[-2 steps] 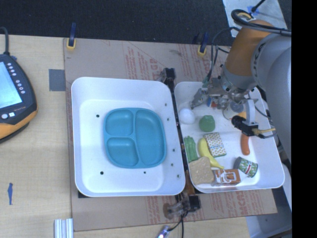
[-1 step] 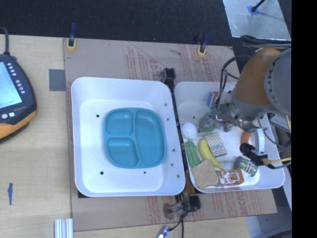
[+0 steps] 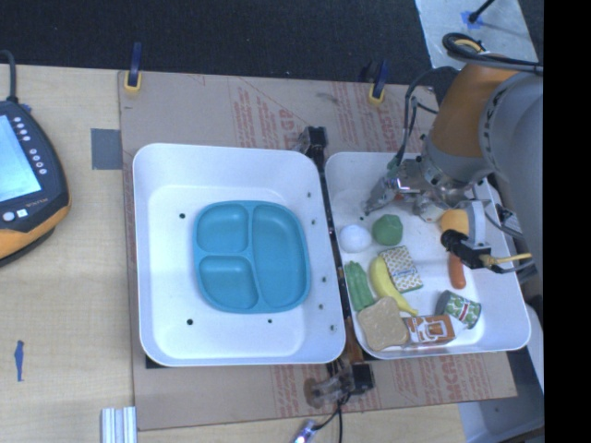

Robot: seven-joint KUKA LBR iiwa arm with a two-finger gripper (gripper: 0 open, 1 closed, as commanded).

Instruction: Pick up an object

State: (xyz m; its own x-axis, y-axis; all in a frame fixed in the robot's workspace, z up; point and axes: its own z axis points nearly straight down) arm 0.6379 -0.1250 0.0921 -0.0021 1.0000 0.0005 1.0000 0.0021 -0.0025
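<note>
Nearest the camera, a bread slice (image 3: 381,324) lies in the right bin (image 3: 517,332) among toy foods (green ball (image 3: 388,228), banana (image 3: 388,284)). The gripper (image 3: 395,190) hovers above them, fingers spread, holding nothing; no object is lifted yet.

Blue divided plate (image 3: 251,256) in left bin (image 3: 148,247) (teach pendant (image 3: 23,183) far left)

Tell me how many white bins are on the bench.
2. The left bin holds a blue plate; the right bin, beside it, holds toy food, with the gripper at its far end.
</note>
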